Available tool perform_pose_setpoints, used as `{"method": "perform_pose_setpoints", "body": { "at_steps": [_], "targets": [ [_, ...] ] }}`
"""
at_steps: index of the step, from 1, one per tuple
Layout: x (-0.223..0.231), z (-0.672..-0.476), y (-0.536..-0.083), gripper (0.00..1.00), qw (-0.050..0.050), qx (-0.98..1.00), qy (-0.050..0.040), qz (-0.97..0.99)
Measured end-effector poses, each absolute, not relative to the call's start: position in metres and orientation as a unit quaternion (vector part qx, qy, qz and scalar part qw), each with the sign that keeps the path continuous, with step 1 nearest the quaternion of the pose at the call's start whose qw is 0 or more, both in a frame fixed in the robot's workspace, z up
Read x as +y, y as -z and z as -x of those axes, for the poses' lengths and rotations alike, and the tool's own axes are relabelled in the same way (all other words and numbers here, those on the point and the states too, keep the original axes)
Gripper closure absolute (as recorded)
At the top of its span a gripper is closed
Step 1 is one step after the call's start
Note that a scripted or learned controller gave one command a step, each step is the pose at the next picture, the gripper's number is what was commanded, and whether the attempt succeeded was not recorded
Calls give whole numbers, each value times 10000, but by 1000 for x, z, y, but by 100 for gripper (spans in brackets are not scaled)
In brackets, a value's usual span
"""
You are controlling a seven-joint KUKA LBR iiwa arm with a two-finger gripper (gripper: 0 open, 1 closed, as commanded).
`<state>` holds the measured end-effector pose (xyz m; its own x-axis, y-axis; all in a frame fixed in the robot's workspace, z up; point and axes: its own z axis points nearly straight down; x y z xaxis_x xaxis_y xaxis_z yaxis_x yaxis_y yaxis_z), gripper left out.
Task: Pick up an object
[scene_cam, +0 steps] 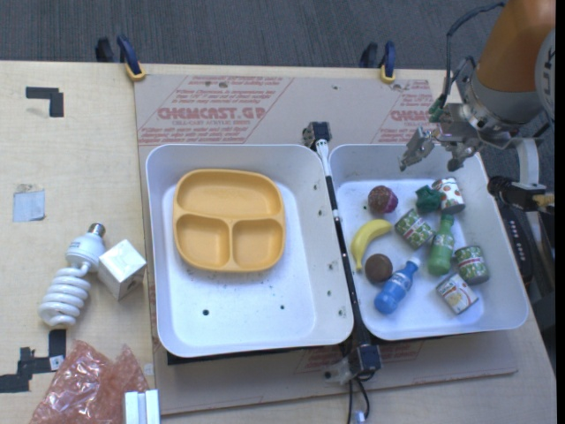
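My gripper (437, 154) hangs over the far edge of the right bin (415, 321), its fingers spread open with nothing between them. Below it in that bin lie a dark red ball (382, 200), a yellow banana (367, 239), a brown ball (379, 267), a blue bottle (395, 290), a green bottle (440, 246), several small cans (413, 228) and a green and white toy (440, 196). The toy is the nearest thing to the gripper, just in front of it.
The left bin (177, 325) holds a yellow divided plate (229, 218). Outside the bins at the left lie a spiral light bulb (71, 278), a white cube (122, 268) and a red mesh bag (84, 382). Clamps (131, 57) sit on the board's far edge.
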<state>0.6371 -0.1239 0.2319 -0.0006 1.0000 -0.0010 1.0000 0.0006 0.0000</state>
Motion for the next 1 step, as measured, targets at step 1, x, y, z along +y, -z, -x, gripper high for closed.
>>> {"method": "perform_pose_setpoints", "body": {
  "at_steps": [1],
  "targets": [
    [-130, -659, -93, 0, 2, 7077, 2, -7065]
  ]
}}
